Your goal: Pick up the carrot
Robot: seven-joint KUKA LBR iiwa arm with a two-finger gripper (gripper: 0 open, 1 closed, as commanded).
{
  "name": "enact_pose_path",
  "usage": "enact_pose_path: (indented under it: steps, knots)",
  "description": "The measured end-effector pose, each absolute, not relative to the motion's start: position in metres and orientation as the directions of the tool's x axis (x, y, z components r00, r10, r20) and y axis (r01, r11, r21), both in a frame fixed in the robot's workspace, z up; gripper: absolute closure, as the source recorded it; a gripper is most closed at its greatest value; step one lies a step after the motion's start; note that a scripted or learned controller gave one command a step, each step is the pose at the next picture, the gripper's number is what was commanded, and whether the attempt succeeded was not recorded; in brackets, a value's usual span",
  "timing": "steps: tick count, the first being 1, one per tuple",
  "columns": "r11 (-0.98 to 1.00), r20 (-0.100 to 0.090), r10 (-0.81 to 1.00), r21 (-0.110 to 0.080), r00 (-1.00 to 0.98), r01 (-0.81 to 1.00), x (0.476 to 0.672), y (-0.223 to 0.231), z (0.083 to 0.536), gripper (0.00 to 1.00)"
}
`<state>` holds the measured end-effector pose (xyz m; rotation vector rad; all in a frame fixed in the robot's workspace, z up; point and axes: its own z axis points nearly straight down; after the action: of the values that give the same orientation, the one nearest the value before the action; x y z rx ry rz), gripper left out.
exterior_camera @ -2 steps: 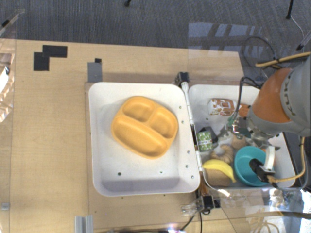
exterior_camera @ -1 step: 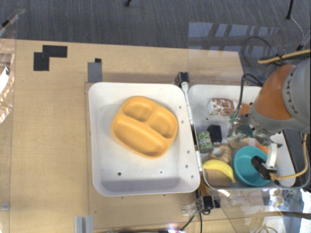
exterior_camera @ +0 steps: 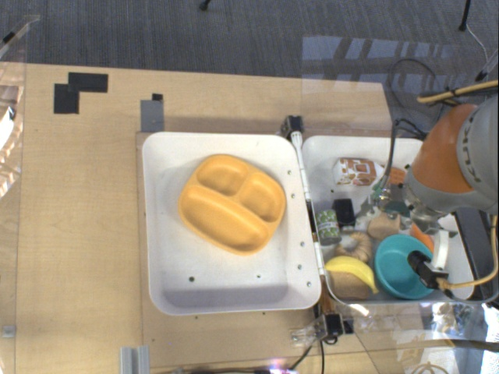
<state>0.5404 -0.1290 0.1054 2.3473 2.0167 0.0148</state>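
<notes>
Partly hidden: carrot (exterior_camera: 422, 233) under arm (exterior_camera: 444, 166).

Yellow divided plate (exterior_camera: 232, 202) seen in left bin (exterior_camera: 168, 287), tilted; right bin (exterior_camera: 320, 150) crowded: teal bowl (exterior_camera: 398, 262) at front, banana (exterior_camera: 351, 270) just beside it, printed packet (exterior_camera: 357, 171) at back, small black block (exterior_camera: 344, 212) and green-labelled item (exterior_camera: 327, 224) near dividing wall

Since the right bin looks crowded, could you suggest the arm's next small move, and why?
Probably a short, slow descent toward the carrot, which shows as an orange patch beside the teal bowl, largely under the arm's wrist. The end effector hangs over the clutter, close to it.
</notes>
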Motion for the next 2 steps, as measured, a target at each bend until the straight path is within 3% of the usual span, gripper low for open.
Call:
enact_pose_path:
  steps: [1,2]
  knots:
    - [-0.428,0.002,0.904,0.021,0.428,0.904,0.528,-0.149,0.089,0.0]
    - [-0.54,0.004,0.841,0.024,0.54,0.841,0.532,-0.12,0.09,0.0]
